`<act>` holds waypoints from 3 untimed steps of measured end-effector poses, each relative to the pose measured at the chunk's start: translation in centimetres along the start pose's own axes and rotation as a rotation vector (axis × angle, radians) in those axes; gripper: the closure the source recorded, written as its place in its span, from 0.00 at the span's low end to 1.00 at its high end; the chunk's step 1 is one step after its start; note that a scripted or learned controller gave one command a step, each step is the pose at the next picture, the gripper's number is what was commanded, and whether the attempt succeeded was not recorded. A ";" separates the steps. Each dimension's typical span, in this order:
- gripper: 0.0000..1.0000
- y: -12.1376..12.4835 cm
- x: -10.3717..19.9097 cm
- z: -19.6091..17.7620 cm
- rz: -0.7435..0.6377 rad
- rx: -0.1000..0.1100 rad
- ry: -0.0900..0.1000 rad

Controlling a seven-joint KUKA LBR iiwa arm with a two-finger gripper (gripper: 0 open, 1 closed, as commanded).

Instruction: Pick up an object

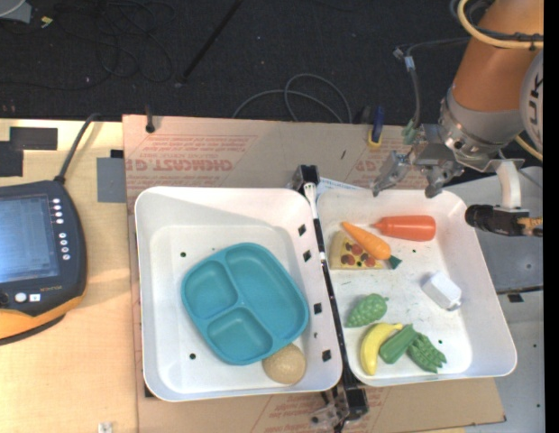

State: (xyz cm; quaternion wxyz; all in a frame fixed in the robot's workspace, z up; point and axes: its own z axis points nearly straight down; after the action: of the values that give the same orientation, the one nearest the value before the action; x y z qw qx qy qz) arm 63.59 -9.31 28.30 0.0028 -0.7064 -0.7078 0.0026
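The pincer (411, 177) hangs up high over the back edge of the right bin (496, 332). Its two fingers are spread apart, and there is nothing between them. So the job has not really started yet. Nothing has been picked up.

All the toys lie lower down than the pincer, inside the bin. The closest one is the red-orange sausage (407, 228), just under the pincer and a bit toward the front. Next to it, a little to the side, lies the carrot (364, 239), and it rests on the edge of a pizza slice (353, 257). Farther away from the pincer there is a small white block (441, 290). Farther still, near the front of the bin, are a bumpy green toy (367, 310), a banana (373, 344) and a green pickle (396, 343), all close together.

The other bin, far off to the side of the pincer, has a blue plate (243, 303) and a round tan ball (284, 364).

What is left, I think, is everything: go down, close on one toy, and lift it. The sausage looks like the easiest one, since it is nearest and lies by itself.
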 end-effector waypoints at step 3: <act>0.00 -15.0 -2.0 19.8 0.005 -0.008 0.000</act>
State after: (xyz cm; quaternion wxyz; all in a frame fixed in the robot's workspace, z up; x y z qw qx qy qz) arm 48.47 -11.35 8.58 0.0000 -0.7083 -0.7059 0.0001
